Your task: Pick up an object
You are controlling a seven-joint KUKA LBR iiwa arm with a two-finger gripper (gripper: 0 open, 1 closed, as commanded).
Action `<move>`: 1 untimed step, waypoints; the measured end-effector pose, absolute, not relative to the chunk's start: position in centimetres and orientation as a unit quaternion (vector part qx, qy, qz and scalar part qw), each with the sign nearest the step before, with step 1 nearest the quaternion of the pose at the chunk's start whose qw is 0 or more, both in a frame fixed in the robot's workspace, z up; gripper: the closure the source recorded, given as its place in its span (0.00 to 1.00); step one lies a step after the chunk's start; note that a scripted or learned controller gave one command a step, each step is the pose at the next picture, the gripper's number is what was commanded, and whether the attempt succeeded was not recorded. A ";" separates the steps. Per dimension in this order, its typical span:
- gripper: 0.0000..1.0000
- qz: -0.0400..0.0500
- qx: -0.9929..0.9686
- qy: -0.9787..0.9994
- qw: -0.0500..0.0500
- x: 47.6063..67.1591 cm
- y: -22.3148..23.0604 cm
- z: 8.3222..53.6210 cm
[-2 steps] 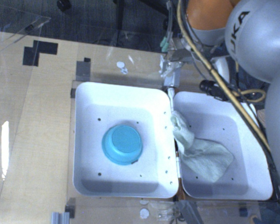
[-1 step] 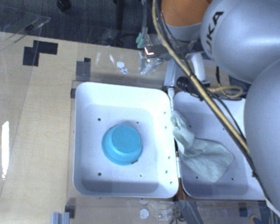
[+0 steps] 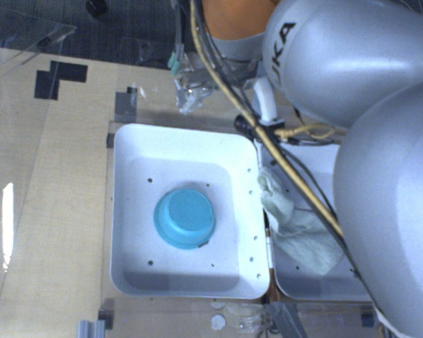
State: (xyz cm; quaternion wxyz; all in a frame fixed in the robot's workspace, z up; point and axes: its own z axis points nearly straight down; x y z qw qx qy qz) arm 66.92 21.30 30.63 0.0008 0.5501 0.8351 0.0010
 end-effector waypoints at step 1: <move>1.00 0.000 0.511 0.859 -0.001 66.9 21.3 17.9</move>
